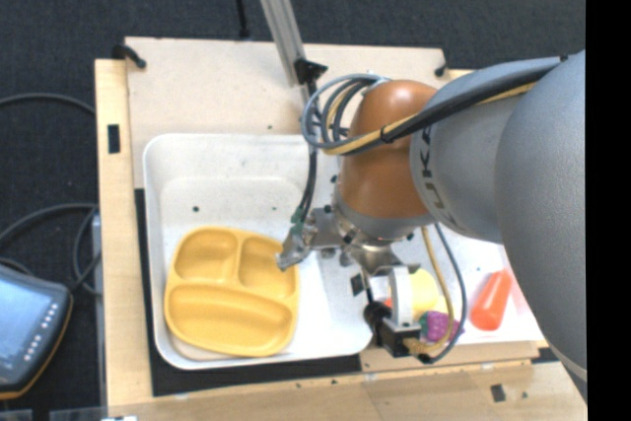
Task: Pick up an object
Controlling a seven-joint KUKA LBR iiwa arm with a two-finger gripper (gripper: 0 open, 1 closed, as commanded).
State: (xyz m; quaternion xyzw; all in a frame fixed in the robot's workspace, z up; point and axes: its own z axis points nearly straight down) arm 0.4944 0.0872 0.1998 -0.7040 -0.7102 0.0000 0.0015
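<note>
Camera view from above shows the grey arm (513, 163) reaching in from the right over the two white bins, its orange band (389, 158) hanging above the seam between them. The gripper (290, 254) points down and to the left into the left bin (227, 177), with its tip at the upper right rim of the yellow divided plate (232, 293). It looks to be touching that rim or just above it; the slant of the view does not settle which. Whether the gripper is spread or closed cannot be told, since its tip is small, dark and partly lost against the plate's edge, and nothing can be seen gripped in it.

The plate lies flat in the lower half of the left bin, three compartments facing up, close to the bin's near wall. In the right bin (471, 261), an orange carrot-shaped toy (491, 301) lies tilted near the arm's edge. A pale yellow object (424, 289) and a small purple object (434, 320) sit just beside each other, partly hidden by the wrist.
</note>
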